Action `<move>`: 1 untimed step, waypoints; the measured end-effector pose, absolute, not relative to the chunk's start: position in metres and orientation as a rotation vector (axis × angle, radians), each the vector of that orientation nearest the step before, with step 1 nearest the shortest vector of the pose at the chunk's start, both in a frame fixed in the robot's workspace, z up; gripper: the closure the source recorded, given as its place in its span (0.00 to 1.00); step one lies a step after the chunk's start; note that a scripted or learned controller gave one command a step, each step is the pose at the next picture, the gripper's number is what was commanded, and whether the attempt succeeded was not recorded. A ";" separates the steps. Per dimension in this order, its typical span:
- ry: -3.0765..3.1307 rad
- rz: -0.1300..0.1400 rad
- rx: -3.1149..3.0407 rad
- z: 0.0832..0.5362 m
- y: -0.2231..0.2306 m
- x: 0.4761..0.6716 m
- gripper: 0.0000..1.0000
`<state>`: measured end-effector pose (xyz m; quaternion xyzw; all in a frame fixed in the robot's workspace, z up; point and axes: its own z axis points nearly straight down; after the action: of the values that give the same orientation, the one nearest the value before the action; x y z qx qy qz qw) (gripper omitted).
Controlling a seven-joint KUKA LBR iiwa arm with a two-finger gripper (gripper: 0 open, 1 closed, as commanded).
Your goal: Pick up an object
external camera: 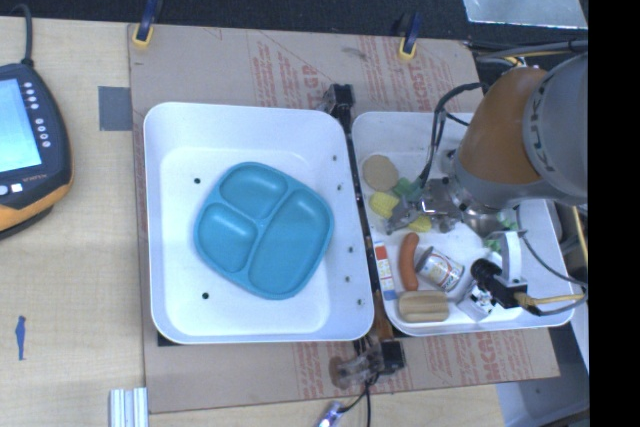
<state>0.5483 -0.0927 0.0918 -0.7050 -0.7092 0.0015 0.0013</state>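
At the near edge of the bench, a bundle of cables and a small clamp (362, 365) are seen just below the gap between the two bins. The left bin (170, 215) is occupied by a blue divided plate (264, 229) with three compartments, lying flat near its middle. The right bin (560, 225) is crowded with small objects: nearest the front rim a tan bread-like block (423, 306) lies, just behind it a small can (440, 270) with a label too blurred to be read, and beside that a red sausage (407, 257) set roughly upright in the view. Along the bin's left wall a narrow white and red packet (382, 267) is placed; its print cannot be made out. Farther back a yellow piece (384, 204), a green piece (406, 187) and a round beige disc (380, 172) are found. The gripper (425, 208) is lowered among these, close to the yellow and green pieces; whether its jaws are closed or parted cannot be told. Red lettering on the cardboard underlay (290, 65) is illegible. A teach pendant (25, 145) rests at far left.
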 end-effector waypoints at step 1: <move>-2.224 0.005 -2.213 0.091 -0.099 0.501 0.00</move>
<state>0.5007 -0.0987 0.0912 -0.7054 -0.7088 0.0016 0.0020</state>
